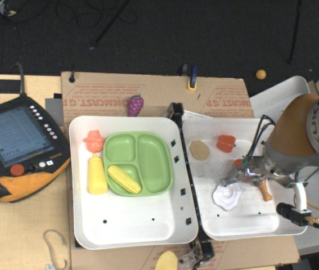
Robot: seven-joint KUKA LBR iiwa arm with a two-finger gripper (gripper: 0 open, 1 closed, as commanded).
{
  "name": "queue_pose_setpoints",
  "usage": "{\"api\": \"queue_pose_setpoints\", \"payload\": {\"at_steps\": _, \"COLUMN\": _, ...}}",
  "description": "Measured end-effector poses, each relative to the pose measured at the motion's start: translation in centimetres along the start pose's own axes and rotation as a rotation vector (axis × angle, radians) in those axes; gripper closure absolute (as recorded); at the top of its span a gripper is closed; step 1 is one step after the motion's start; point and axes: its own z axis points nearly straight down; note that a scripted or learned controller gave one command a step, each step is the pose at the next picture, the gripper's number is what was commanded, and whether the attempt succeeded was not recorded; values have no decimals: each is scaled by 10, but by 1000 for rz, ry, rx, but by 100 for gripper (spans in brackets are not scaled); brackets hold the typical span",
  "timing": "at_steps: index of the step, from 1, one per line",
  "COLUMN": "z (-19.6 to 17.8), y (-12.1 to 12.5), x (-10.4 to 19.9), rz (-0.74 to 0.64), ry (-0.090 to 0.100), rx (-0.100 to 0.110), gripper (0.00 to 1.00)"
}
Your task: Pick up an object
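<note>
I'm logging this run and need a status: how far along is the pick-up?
Done: the arm has reached into the right bin, and the gripper is low, just above a white crumpled object. In hand: nothing visibly between the fingers. Left: grasping and lifting. The red object and tan disc lie untouched nearby.

A handheld control tablet [18,148] with an orange underside lies on the worktop [13,229] at far left. Cardboard [148,94] lies under the bins, a blue-and-yellow clamp [191,77] on its far edge. A small orange ball [260,74] rests beyond.
</note>
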Motion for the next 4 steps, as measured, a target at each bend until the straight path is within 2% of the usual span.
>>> {"api": "queue_pose_setpoints", "payload": {"at_steps": 1, "z": 12, "y": 1, "x": 1, "rz": 2, "ry": -1, "rx": -5, "gripper": 0}}
{"api": "queue_pose_setpoints", "payload": {"at_steps": 2, "z": 0, "y": 2, "x": 0, "rz": 6, "ry": 1, "rx": -9, "gripper": 100}}
{"api": "queue_pose_setpoints", "payload": {"at_steps": 4, "z": -86, "y": 8, "x": 1, "rz": 1, "ry": -2, "rx": -8, "gripper": 100}}
